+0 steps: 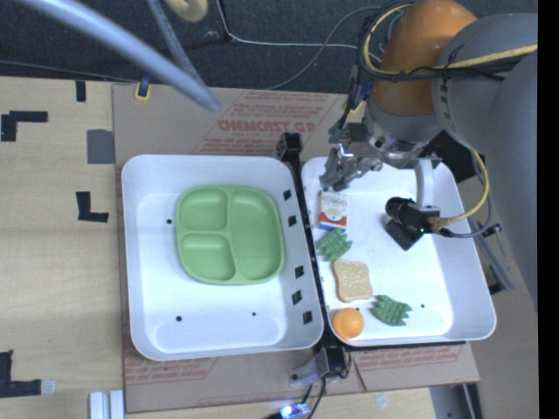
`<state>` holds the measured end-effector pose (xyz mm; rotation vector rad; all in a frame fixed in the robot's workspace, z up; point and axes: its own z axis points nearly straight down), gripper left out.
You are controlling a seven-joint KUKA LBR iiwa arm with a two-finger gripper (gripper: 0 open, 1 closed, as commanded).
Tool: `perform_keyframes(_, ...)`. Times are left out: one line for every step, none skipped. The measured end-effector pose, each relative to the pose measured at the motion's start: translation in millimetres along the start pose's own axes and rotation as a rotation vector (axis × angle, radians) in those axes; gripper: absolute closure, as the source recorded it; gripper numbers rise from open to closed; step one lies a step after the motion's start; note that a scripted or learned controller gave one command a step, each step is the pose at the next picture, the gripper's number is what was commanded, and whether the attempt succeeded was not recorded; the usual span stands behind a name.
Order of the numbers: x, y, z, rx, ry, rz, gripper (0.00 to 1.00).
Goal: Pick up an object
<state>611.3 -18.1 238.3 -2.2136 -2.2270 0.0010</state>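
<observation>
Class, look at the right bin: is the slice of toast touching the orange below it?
Apart. The camera view shows a thin strip of white bin floor between the toast and the orange.

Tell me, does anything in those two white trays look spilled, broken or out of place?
Nothing stands out. The green divided plastic plate lies flat in the left white bin. In the right white bin, the small carton, slice of toast, orange ball and two green leafy pieces lie separately, all intact.
</observation>
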Motion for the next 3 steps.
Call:
perform_keyframes(43.1,10.5,5.0,0.0,0.0,0.001,1.0)
perform_keyframes(92.8,25.1,19.6,0.0,-0.001,0.001,1.0)
perform_keyframes(90.2,24.7,18.7,0.0,-0.002,0.003,0.0)
